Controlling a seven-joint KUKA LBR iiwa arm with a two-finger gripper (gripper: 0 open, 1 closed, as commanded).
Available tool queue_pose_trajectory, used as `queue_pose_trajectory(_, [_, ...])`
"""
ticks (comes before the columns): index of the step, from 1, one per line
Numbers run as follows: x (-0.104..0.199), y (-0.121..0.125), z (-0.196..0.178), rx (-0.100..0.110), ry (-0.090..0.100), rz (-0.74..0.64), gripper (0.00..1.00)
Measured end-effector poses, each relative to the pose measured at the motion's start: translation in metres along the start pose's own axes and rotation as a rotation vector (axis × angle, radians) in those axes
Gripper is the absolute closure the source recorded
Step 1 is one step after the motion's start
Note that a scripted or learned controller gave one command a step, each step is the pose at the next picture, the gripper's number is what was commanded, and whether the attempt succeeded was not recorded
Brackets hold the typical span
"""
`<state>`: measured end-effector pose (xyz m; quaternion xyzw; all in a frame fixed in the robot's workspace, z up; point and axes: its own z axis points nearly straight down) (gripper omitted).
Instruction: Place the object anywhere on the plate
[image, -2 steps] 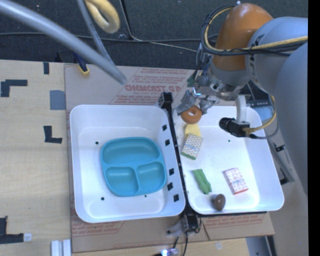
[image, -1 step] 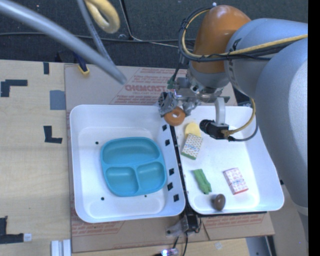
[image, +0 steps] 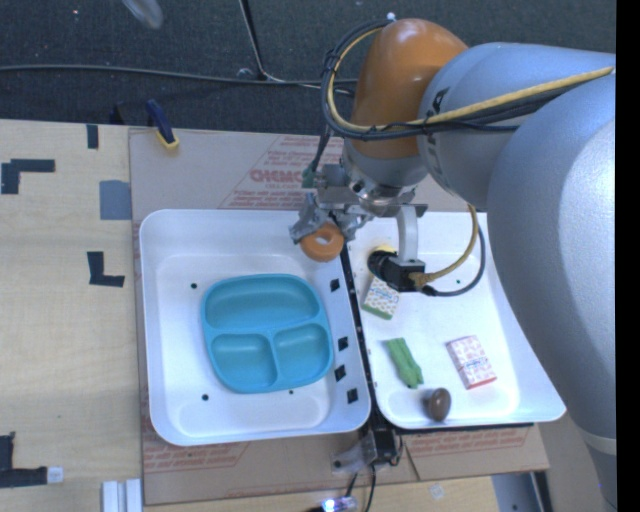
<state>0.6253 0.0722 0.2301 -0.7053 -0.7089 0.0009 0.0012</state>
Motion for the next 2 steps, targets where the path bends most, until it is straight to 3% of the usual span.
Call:
queue_pose_trajectory(1, [0.058,-0.0071,-0.0065,-0.001,0.001,-0.003,1.0])
queue_pose_trajectory(2, [0.0543,-0.0066,-0.0062,-0.001,-0.001,0.002,0.0])
